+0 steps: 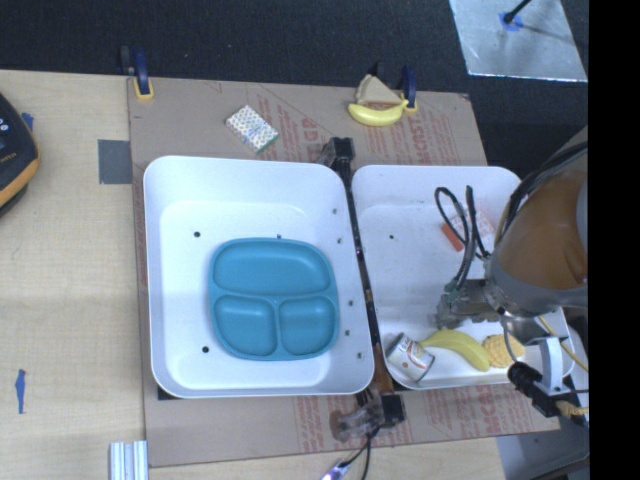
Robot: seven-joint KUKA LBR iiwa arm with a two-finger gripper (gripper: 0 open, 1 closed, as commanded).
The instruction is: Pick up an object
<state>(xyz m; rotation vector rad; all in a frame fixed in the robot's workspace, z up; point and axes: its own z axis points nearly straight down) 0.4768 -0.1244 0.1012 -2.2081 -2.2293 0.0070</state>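
My gripper (458,308) hangs low over the near part of the right bin (400,193), under the grey arm with its orange band (545,233). Just below it lies a yellow banana (456,346). A small silver can (409,358) rests on its side to the banana's left, in the bin's front corner. A knobbly yellow piece (497,349) sits at the banana's right end. A thin orange-red item (453,235) lies farther back in the same bin, beside the arm's black cable loop (457,213).
The left bin (175,193) holds a blue divided plate (272,297). Behind the bins, on the brown board, lie a second banana (376,114) and a small patterned packet (251,127). A black clamp (339,152) sits between the bins at the back.
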